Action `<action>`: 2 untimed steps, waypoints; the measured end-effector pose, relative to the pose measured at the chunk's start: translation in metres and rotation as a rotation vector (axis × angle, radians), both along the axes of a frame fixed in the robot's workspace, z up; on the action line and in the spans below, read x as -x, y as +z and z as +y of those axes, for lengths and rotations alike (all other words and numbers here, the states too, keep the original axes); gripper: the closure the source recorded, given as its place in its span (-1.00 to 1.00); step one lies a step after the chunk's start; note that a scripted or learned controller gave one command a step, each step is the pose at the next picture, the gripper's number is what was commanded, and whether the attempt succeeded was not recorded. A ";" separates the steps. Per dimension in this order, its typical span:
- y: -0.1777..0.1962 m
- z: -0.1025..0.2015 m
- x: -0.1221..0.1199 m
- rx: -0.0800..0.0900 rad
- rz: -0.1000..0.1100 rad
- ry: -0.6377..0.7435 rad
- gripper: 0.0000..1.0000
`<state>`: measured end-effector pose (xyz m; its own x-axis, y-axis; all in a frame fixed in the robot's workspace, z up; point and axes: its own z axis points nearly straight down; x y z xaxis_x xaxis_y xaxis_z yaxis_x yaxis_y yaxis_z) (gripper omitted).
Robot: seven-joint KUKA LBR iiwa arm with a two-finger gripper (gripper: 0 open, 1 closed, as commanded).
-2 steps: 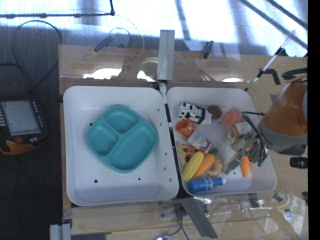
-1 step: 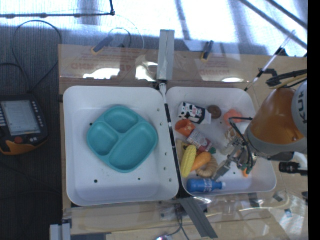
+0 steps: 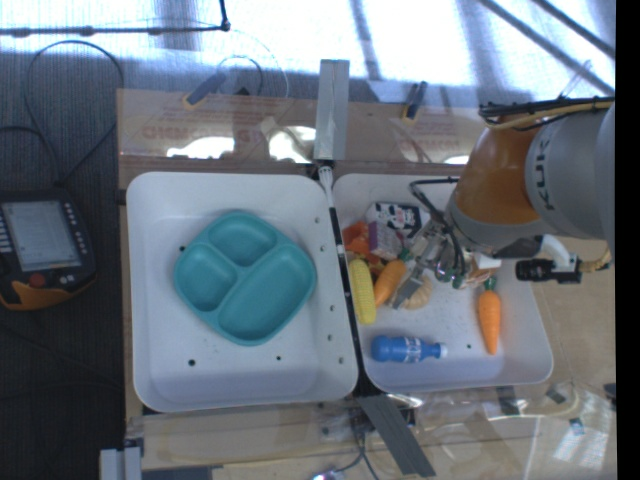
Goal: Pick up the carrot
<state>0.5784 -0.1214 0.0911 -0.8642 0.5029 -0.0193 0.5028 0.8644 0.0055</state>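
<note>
Carrot (image 3: 488, 318) lies in the right bin (image 3: 530, 363), toward its right side, roughly upright in the view with the green stub at the top. Nothing is touching it. Tool (image 3: 420, 280) sits near the bin's middle, left of the carrot and clear of it, down among a clutter of items: a smaller orange piece (image 3: 389, 281) just beside it, a yellow corn cob (image 3: 361, 290) along the bin's left wall, a black-and-white packet (image 3: 396, 216) further back. Can't tell whether it is released or clenched (too much cable and clutter around it). A blue bottle (image 3: 408, 348) lies on its side near the front of the bin, below the tool. Left bin (image 3: 150, 368) carries a teal divided plate (image 3: 245, 276). Arm's grey body with its orange band (image 3: 505, 173) reaches in from the right over the bench (image 3: 160, 128).
</note>
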 end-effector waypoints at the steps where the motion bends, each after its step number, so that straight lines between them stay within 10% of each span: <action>1: 0.011 -0.001 -0.001 0.004 -0.004 0.000 1.00; 2: 0.011 -0.001 -0.001 0.004 -0.002 0.000 -1.00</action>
